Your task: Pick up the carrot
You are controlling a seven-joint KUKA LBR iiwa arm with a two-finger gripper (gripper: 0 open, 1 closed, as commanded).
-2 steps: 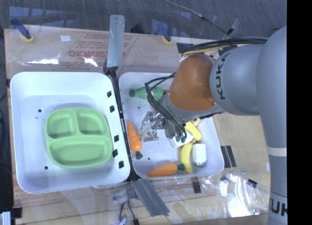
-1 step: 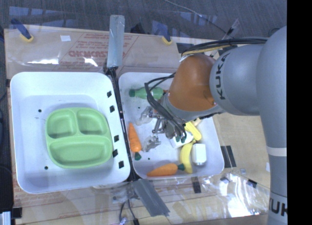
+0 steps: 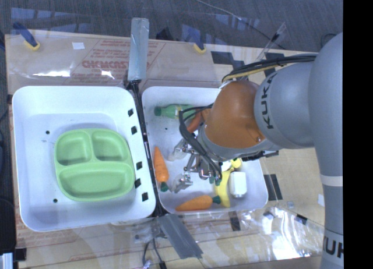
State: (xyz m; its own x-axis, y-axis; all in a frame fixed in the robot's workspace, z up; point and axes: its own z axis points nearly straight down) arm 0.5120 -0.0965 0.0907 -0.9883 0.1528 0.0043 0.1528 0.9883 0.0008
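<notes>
Two carrots lie in the right bin. One carrot rests along the bin's left wall, pointing up and down. The other carrot lies flat against the near wall. My gripper hangs low over the middle of this bin, below the orange wrist band, between the two carrots and just right of the left one. Nothing shows held in it. The arm's bulk hides the bin's right and far part.
A green bottle lies at the right bin's far left. A yellow banana and a white block sit at its near right. The left bin holds a green divided plate.
</notes>
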